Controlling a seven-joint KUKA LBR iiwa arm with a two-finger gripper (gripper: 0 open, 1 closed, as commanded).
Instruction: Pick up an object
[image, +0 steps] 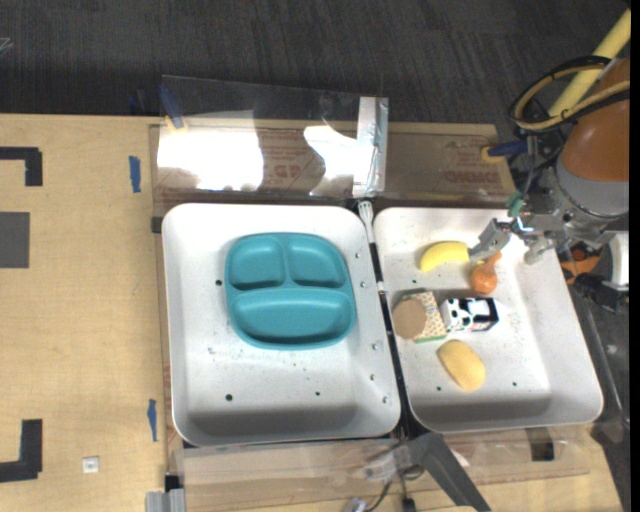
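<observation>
2 white bins sit side by side on the bench (70, 300). The left bin (190, 400) holds a teal divided plate (290, 290). The right bin (570, 380) holds the loose things: a yellow banana (443, 256) toward the far side, a small orange object (484, 280) just right of it, a brown round piece (409, 318) touching a patterned card (432, 317), a black-and-white toy (469, 314) beside that, and a yellow potato-like lump (462, 364) nearer the front.

The claw (516, 238) hangs over the far right part of the right bin, its 2 fingers spread apart and nothing between them. One fingertip (489, 243) sits just above the orange object and close to the banana's right end.

The likeliest target looks like the orange object or the banana, though which is hard to tell. Risks from here: the orange object is small and round, so closing fingers could squeeze it out sideways. The banana lies so close that a finger coming down might land on it and shove both things aside. The curved banana could also roll if nudged. A descent slightly off line would close on air, or jam a finger against the bin floor.
</observation>
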